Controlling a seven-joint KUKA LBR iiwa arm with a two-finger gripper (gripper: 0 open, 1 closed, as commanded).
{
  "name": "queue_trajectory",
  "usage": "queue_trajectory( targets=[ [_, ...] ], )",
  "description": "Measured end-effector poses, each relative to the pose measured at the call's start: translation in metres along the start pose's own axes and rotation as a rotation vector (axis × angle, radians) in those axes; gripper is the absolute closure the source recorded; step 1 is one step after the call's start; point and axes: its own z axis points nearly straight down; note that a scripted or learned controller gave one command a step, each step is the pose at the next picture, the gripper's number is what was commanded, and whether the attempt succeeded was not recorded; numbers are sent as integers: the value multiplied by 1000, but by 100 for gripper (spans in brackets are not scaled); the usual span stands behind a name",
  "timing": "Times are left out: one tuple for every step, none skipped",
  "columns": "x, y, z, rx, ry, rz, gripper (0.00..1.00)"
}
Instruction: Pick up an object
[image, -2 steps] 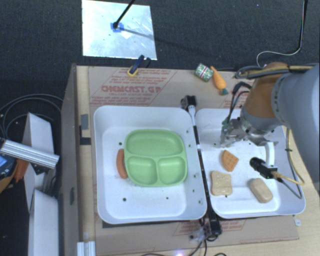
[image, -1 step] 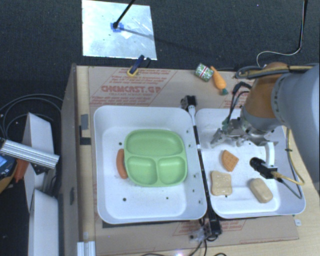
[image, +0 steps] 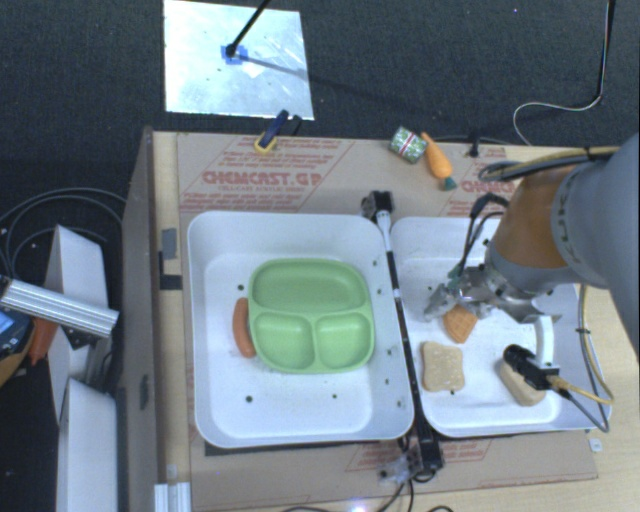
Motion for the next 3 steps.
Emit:
queue_trajectory(
  targets=[
    [0,1,-11,-3,0,-1,100],
    [0,1,-11,-2,0,-1,0],
    [-35,-84,-11,0,-1,1,0]
  ],
)
